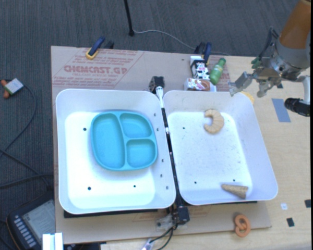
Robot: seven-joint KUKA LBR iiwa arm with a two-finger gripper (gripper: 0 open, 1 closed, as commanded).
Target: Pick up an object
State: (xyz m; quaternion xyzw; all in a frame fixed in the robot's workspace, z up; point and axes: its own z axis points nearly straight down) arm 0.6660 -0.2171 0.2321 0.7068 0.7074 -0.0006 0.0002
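My gripper (247, 92) hangs above the far right corner of the right bin (261, 155), its two fingers spread open with nothing between them. A tan croissant-shaped piece (214, 121) lies in the right bin's far part, a little to the left of and nearer than the gripper. At the bin's near right corner rests a tan cone (235, 190). The left bin (73, 191) holds a blue divided plate (124, 140).
A green bottle (216, 71) and a small printed box (200, 78) sit on the board just behind the right bin, close to the gripper. An orange pretzel-like piece (242, 225) lies on the bench in front of the right bin. Clamps (95, 47) grip the board's far edge.
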